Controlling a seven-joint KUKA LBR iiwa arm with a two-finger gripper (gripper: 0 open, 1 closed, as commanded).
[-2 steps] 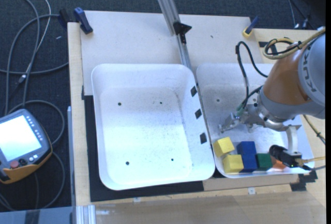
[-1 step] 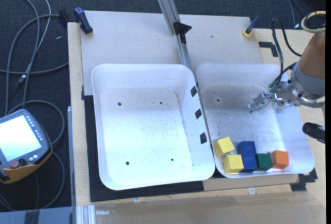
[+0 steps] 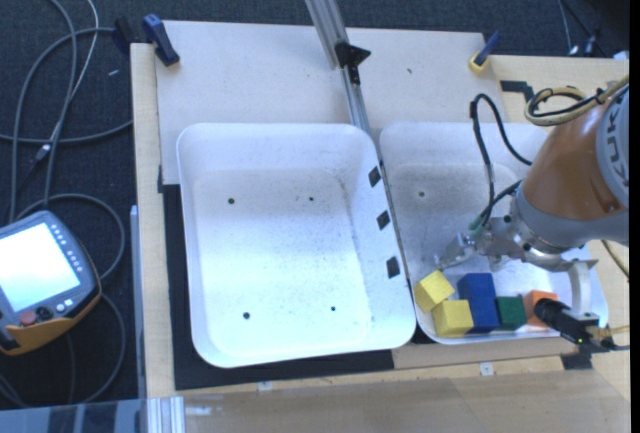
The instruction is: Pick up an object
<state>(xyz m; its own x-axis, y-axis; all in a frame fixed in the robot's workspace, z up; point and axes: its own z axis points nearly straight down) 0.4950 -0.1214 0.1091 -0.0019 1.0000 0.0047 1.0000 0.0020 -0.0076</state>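
Several small blocks lie bunched at the near edge of the right bin [image 3: 430,171]. Among them are two yellow blocks [image 3: 434,289] [image 3: 453,317], a blue block [image 3: 479,299], a green block [image 3: 511,311] and an orange piece [image 3: 545,305]. My gripper [image 3: 468,249] hangs low in this bin, just above and behind the blue and yellow blocks. The orange-banded wrist [image 3: 565,176] rises behind it to the right. Nothing is visibly held.
The left bin [image 3: 215,161] sits beside the right one, with black clips [image 3: 382,219] on the shared wall. A slanted aluminium pole [image 3: 320,1] stands behind the bins. Cables [image 3: 485,136] trail from the arm. A teach pendant [image 3: 40,276] lies on the floor at far left.
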